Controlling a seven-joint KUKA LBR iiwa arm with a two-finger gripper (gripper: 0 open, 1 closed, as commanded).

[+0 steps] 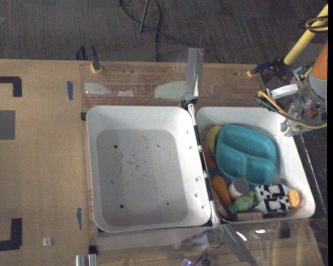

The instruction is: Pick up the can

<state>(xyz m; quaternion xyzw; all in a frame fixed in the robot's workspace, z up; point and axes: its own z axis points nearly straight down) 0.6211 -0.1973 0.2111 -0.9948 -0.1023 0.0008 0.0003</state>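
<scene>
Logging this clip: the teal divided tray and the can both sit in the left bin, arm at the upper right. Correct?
Not quite. The camera view shows the teal divided tray and the can in the right bin, not the left bin. The arm is at the upper right.

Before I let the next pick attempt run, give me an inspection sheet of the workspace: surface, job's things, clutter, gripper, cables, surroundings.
Surface: wooden bench bearing two white bins; left bin has specks on its floor.
Job's things: the can stands in the right bin, silver top up, wedged among other items below the teal tray.
Clutter: teal tray, orange carrot-like toy, green toy, black-and-white patterned item, yellow piece, all in the right bin.
Gripper: arm at the right bin's upper right corner; finger state cannot be told.
Cables: yellow and black leads by the wrist; dark cable on the floor.
Surroundings: blue tape marks, clamps at the bench's far edge.
</scene>
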